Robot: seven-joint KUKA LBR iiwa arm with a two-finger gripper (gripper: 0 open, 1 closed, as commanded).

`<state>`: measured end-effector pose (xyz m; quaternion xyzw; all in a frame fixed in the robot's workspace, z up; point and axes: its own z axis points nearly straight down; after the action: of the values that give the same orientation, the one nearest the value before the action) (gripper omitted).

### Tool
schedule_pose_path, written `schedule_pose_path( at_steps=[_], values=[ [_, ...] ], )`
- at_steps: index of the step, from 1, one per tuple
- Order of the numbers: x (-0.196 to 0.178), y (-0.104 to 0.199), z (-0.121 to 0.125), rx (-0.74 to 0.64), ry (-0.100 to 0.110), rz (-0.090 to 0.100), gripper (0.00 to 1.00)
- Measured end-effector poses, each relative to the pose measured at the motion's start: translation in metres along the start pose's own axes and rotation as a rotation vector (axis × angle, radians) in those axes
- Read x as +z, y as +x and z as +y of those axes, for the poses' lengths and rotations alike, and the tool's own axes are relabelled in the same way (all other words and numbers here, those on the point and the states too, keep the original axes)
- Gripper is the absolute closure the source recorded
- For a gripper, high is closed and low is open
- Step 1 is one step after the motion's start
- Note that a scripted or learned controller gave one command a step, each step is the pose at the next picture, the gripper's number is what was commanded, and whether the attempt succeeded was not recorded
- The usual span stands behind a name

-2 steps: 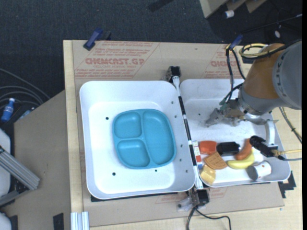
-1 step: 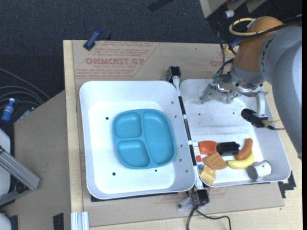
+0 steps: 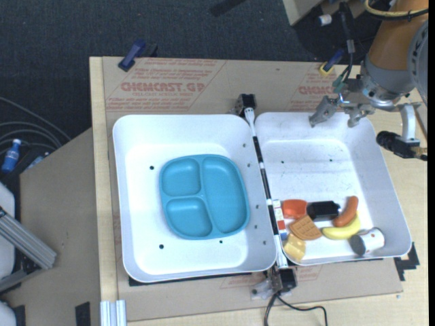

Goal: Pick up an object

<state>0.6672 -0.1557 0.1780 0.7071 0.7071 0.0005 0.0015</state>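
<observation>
— Over the right shallow white plastic bin's [image 3: 380,175] far rim, what is the pincer [image 3: 339,115] doing?
— Hanging spread wide, holding nothing.
— And the objects?
— Clustered at the near edge: curved yellow plastic banana [image 3: 342,231], orange-red sausage [image 3: 346,210], black block [image 3: 322,209]. Left bin [image 3: 136,182] carries a blue divided plate [image 3: 203,195].

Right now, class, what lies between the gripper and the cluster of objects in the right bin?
Just bare white bin floor separates the gripper from the objects, per the camera view.
</observation>
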Motion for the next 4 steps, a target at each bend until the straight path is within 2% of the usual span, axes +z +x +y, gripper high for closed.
schedule_pose_path(
  at_steps=[1, 2, 3, 4],
  values=[
    [0.093, -0.028, -0.030, 0.001, 0.005, 0.002, 0.00],
    [0.093, -0.047, -0.001, -0.001, 0.003, 0.002, 0.00],
    [0.093, -0.039, -0.069, 0.000, 0.004, 0.002, 0.00],
    [0.093, -0.031, -0.003, -0.001, 0.002, 0.001, 0.00]
  ],
)
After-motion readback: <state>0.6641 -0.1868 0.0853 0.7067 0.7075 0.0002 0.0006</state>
